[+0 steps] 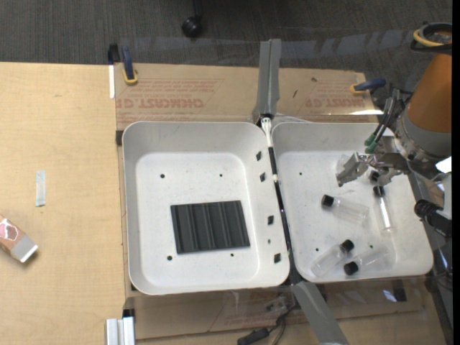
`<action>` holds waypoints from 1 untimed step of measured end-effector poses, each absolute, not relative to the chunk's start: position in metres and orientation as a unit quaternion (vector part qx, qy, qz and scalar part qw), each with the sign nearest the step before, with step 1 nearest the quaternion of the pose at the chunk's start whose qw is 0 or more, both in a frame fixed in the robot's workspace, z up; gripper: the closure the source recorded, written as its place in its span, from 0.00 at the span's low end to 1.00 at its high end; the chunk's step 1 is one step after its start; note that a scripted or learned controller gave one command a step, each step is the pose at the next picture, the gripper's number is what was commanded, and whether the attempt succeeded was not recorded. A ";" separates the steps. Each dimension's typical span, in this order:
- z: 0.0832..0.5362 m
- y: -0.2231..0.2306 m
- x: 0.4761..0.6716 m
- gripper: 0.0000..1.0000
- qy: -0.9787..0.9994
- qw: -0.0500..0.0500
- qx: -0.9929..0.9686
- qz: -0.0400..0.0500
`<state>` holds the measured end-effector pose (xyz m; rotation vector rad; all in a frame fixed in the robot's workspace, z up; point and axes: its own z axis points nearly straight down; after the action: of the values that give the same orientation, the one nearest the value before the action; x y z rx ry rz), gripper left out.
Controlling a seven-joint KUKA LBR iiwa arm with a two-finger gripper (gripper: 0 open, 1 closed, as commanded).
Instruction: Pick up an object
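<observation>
Item: right bin point(309, 139), holding several clear vials with black caps; the nearest vial point(343, 207) lay just below and left of the gripper point(357, 168). We could not tell the claw's state, nor saw anything in it. We judged a good pick needed centring over one vial, apart from its neighbours, before descending.

This looks like a robotics lab or test workshop. A plywood worktop point(57, 135) carries two shallow white bins point(133, 192), side by side on flattened cardboard point(187, 95) held by spring clamps point(128, 70). Grey carpet point(302, 6) lies beyond, with a chair caster point(190, 26) on it. A grey industrial arm point(430, 113) with an orange band reaches in from the right.
</observation>
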<state>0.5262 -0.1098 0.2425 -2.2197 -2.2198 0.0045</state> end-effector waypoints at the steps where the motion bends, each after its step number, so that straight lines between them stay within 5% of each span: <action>1: 0.106 -0.159 0.527 0.00 -0.709 0.001 -0.705 0.001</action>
<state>0.5266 -0.1585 0.1057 -2.2140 -2.2247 0.0033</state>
